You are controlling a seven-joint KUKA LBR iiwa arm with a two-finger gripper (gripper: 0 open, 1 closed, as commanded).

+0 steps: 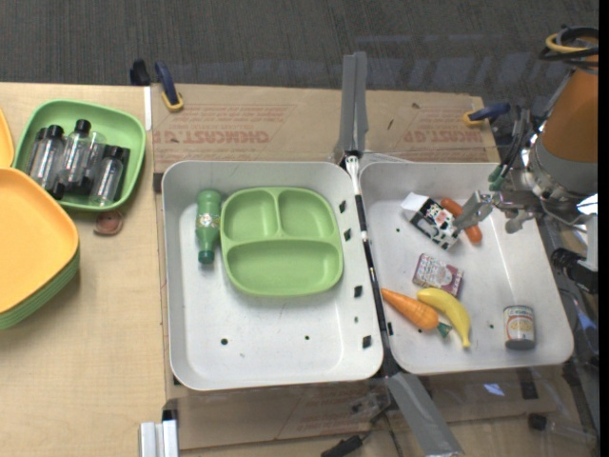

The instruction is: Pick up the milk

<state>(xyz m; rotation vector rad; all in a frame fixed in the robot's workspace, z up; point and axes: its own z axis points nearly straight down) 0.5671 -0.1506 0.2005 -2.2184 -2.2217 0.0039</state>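
Observation:
The milk (433, 220) is a small white carton with black cow patches. It lies tilted in the upper part of the right bin (495, 350). My gripper (496, 217) hovers just right of it, over the bin's upper right area, and stands open with nothing between its fingers. Its left finger (473, 211) reaches over a small orange carrot (455, 208) that lies against the milk's right side. The grey arm with its orange band (576, 122) comes in from the right.
The right bin also holds a purple packet (438, 272), a carrot (409, 307), a banana (449, 312) and a small can (519, 327). In the left bin (266, 350) lie a green divided plate (281, 239) and a green bottle (206, 225). A green tray of bottles (81, 155) and yellow plates (29, 246) sit far left.

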